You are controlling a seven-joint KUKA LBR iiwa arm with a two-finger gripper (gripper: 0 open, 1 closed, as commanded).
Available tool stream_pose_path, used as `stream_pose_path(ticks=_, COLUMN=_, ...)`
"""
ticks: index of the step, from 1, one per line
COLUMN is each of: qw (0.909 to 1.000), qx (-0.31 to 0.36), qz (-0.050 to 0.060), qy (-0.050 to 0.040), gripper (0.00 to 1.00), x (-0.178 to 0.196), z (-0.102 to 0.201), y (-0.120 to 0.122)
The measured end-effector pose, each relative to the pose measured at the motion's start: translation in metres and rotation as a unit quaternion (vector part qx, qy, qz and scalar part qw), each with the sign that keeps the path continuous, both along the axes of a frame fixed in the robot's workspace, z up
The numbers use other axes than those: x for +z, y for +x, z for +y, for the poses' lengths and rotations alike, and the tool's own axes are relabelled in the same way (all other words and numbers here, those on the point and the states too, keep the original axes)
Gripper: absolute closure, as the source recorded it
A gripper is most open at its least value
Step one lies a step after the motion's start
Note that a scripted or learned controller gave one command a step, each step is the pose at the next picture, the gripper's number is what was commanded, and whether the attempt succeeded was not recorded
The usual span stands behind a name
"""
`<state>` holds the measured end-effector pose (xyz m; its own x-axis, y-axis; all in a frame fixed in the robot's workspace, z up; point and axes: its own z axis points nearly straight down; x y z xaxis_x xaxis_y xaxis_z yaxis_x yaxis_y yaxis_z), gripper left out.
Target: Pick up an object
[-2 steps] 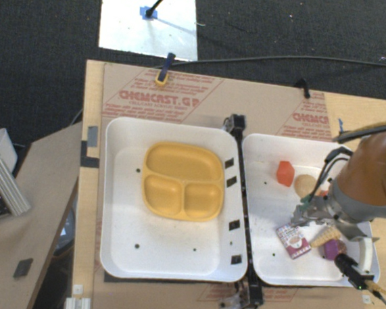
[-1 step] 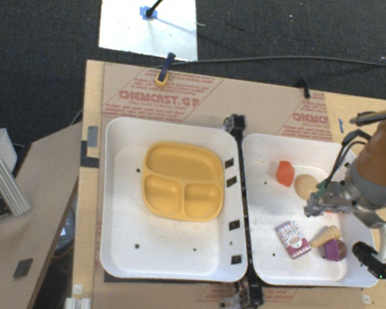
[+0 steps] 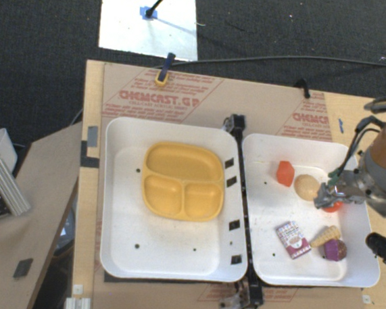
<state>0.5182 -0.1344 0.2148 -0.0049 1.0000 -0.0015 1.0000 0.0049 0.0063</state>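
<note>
Tool (image 3: 327, 197) sits low in the right bin (image 3: 257, 258), right over a small red thing (image 3: 334, 206), beige ball (image 3: 306, 187) touching its left. Can't tell its state.

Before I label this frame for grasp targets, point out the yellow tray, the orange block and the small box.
Yellow tray (image 3: 182, 181): camera view, on the ridge between its compartments.
Orange block (image 3: 285, 173): camera view, on its top face.
Small box (image 3: 292, 239): camera view, on its printed top.
</note>
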Motion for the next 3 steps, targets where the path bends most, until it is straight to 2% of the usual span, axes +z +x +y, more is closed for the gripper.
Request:
stream_pose_path(ticks=2, qw=1.0, qx=0.003, qz=0.002, qy=0.0017, gripper=1.0, x=0.02, z=0.096, y=0.03)
stream_pose_path(ticks=3, qw=1.0, qx=0.002, qz=0.002, qy=0.0015, gripper=1.0, x=0.009, z=0.146, y=0.043)
